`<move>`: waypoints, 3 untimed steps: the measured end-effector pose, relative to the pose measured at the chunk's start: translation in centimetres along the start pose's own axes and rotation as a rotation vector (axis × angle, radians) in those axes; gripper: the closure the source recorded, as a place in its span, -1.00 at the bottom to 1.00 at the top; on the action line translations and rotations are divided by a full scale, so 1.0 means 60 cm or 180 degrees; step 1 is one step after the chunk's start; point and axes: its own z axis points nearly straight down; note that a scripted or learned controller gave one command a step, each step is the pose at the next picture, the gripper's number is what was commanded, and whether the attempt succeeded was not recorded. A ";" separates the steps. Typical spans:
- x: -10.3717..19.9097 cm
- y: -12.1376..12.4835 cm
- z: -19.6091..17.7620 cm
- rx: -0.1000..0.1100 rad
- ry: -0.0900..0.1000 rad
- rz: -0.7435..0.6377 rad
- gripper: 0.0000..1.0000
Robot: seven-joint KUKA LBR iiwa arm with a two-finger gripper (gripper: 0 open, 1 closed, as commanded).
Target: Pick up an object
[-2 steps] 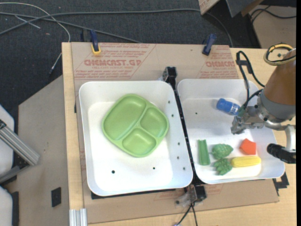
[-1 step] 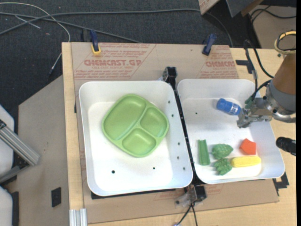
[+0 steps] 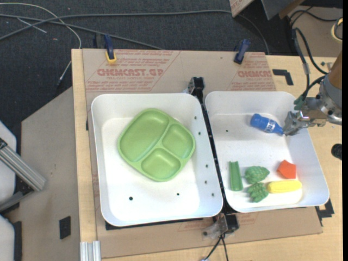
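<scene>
Toys sit along the near edge of the right bin point(image 3: 321, 170), and I take them first: a yellow corn cob point(image 3: 284, 186) touching a small green leafy piece point(image 3: 258, 192), a second leafy piece point(image 3: 256, 173) just behind it, a green stalk point(image 3: 234, 175) lying lengthwise to their left, and an orange block point(image 3: 287, 169) just behind the corn. This cluster is crowded, so I judge it a poor first target; a descent there risks nudging neighbours.

Farther back, the blue bottle point(image 3: 266, 123) lies on its side, alone on bare bin floor, its narrow end pointing at the gripper point(image 3: 294, 125). The gripper hangs low at the bin's right wall, just beside that end. I cannot tell from here whether it is spread or closed, and I see nothing held in it.

The bottle looks like the thing to go for. To do it well, I want the gripper moved over the bottle's body rather than its tip, closing across the width, since a round body may roll away.

The left bin point(image 3: 103, 145) holds a green divided plate point(image 3: 156, 144), well apart from all this.
</scene>
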 end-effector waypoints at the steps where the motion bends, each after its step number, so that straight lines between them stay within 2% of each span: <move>1: -0.001 0.003 -0.069 0.0003 0.0002 0.0001 1.00; 2: 0.095 0.041 -0.047 0.0018 0.0012 -0.0016 1.00; 3: 0.166 0.071 -0.033 0.0015 0.0010 -0.0013 1.00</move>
